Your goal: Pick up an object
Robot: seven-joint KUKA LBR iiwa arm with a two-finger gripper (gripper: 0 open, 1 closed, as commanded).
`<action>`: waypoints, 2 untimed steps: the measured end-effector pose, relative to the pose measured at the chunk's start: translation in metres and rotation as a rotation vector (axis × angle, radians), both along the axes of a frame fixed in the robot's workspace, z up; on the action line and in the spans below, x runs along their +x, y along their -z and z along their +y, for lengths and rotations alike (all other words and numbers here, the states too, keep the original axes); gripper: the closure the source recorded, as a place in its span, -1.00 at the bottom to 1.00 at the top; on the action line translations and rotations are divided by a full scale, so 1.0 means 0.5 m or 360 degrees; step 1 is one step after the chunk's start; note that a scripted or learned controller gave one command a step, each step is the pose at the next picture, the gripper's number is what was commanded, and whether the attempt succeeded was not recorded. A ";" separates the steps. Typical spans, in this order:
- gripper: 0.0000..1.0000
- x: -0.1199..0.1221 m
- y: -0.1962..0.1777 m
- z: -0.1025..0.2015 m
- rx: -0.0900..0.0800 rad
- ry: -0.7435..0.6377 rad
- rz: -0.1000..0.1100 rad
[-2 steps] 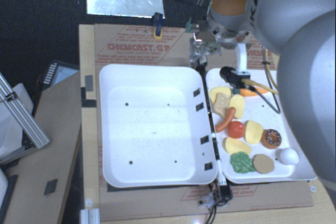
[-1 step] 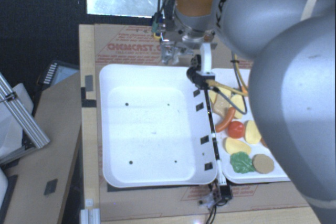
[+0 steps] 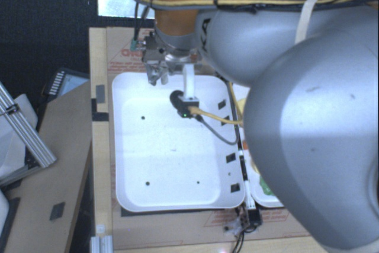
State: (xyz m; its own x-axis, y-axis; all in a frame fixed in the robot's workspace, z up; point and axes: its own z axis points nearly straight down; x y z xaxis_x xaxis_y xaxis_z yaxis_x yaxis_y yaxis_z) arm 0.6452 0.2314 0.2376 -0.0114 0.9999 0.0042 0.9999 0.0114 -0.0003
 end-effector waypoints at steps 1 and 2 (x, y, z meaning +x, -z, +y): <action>1.00 0.049 -0.072 0.008 -0.0002 0.0008 -0.0010; 1.00 0.046 -0.518 0.006 0.0004 0.0007 -0.0033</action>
State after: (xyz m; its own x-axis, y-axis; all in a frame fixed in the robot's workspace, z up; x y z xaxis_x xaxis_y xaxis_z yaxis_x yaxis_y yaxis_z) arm 0.6682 0.2345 0.4964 -0.0074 0.9999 0.0067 0.9998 0.0073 0.0205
